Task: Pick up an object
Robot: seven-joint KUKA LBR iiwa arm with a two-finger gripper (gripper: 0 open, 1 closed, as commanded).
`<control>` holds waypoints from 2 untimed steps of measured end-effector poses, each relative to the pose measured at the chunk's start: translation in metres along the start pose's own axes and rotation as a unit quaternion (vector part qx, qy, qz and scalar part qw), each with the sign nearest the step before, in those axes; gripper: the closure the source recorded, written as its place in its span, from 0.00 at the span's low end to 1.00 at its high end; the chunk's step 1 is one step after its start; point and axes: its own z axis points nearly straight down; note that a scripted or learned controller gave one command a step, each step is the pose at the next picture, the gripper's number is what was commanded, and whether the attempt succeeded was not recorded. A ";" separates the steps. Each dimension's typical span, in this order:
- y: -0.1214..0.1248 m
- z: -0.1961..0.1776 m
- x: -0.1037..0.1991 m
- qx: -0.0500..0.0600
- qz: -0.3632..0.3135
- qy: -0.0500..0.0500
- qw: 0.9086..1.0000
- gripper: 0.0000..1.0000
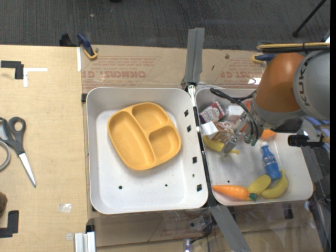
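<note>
Two shallow white plastic bins with rounded corners sit side by side on the pale wooden desk [42,203]. The left bin [105,193] carries a mustard-yellow divided plate [144,135], smooth and matte, with three rounded compartments, lying turned at a slant. The right bin [294,193] is crowded with small toy objects. Along its near wall lies an orange carrot [231,192] with a green stub, tapering toward the left bin; just beside it are two curved yellow bananas [270,185], close together, and a small blue bottle [271,163] lying on its side just above them. A further yellow piece [213,144] lies near the divider, partly under the gripper, and crinkled printed packets [215,112] in red and white sit toward the bin's far corner. The grey arm with its glossy orange band [281,83] reaches in from the right, and the gripper [231,147] hangs low over the middle of the right bin, amid the packets and the yellow piece. Its metal fingers are tangled visually with the clutter, and I cannot tell whether they are spread or pinching anything. On the desk's left edge rest grey-handled scissors [18,146], blades pointing toward the near side, and a strip of printed brown cardboard [131,67] lies behind the bins.
</note>
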 end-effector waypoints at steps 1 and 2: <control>-0.060 0.001 0.042 0.000 0.063 0.001 0.998 0.00; 0.006 -0.001 -0.030 -0.001 0.036 -0.001 0.999 0.00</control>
